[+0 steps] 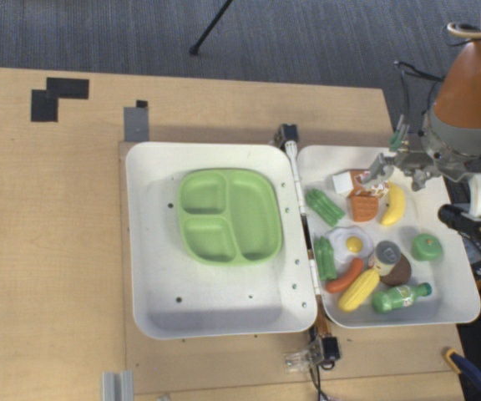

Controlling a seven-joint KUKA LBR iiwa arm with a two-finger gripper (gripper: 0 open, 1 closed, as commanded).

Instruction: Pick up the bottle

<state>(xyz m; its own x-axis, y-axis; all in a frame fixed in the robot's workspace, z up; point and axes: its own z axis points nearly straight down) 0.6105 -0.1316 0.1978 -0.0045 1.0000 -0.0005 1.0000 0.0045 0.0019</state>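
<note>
The bottle [401,297] is green with a white label and lies on its side near the front edge of the right bin [466,307]. A yellow corn cob [359,290] lies just left of it, and a brown and grey piece [391,262] sits behind it. My gripper [399,170] hangs over the back of the right bin, above an orange carton [363,204] and a banana [393,205]. Its fingers stand apart with nothing between them. The bottle is well in front of the gripper, toward the view's bottom.
The right bin also holds a green apple [427,246], a fried egg [351,244], a red sausage [344,278], green vegetables [324,206] and a small white piece [343,181]. A green divided plate [228,215] sits in the left bin [153,307].
</note>
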